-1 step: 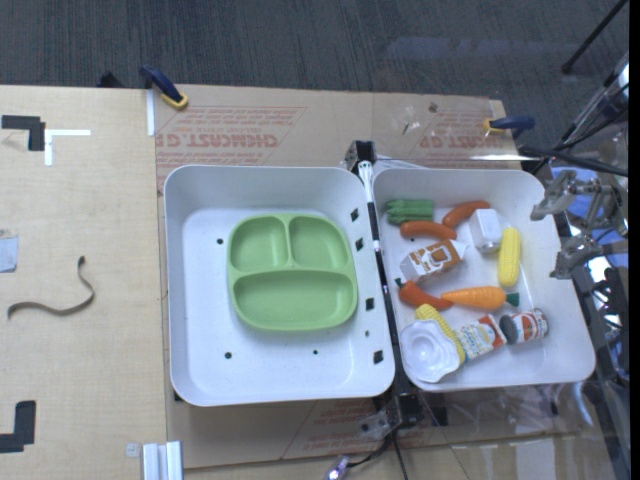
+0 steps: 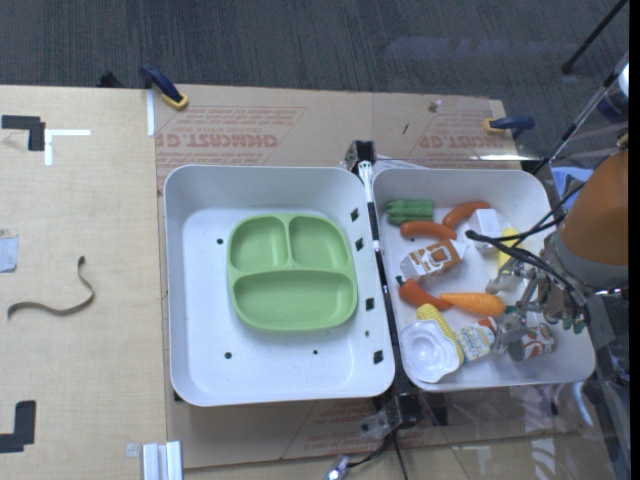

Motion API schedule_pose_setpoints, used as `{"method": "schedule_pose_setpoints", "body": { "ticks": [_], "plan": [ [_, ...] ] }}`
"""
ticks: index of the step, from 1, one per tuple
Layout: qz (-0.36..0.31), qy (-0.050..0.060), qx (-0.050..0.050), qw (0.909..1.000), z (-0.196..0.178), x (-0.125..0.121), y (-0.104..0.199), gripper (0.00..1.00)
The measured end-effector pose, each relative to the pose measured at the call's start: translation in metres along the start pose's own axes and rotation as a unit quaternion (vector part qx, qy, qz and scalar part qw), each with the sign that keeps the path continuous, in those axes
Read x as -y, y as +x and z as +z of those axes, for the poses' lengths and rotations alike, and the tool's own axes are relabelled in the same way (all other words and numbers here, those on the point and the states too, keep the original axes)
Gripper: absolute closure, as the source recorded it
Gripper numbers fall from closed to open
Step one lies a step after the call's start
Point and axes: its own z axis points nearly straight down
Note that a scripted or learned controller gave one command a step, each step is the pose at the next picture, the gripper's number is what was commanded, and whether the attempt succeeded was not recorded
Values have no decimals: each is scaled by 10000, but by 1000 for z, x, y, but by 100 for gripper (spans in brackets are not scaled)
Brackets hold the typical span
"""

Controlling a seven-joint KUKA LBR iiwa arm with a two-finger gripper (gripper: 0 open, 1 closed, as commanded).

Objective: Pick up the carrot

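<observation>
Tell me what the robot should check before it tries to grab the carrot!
1. Carrot in sight, lying in the right bin: ok.
2. Hand near the carrot, just to its right: ok.
3. Carrot between the hand's tips: not ok, nothing held yet.
4. Room around the carrot: not ok, a white cup and a packet crowd it.
5. Green plate out of the way in the left bin: ok.

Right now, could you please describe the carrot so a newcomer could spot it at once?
Look in the right-hand shallow white bin, near its lower middle, beside the robot's hand. The tapered orange plastic carrot lies flat there, pointing left; unlike the rounded reddish sausages nearby, it narrows to a point.
</observation>
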Motion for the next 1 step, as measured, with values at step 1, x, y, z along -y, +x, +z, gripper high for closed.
{"method": "schedule_pose_setpoints", "body": {
  "ticks": [1],
  "plan": [
    [743,-8,18,9972,0,-69,-8,0]
  ]
}}
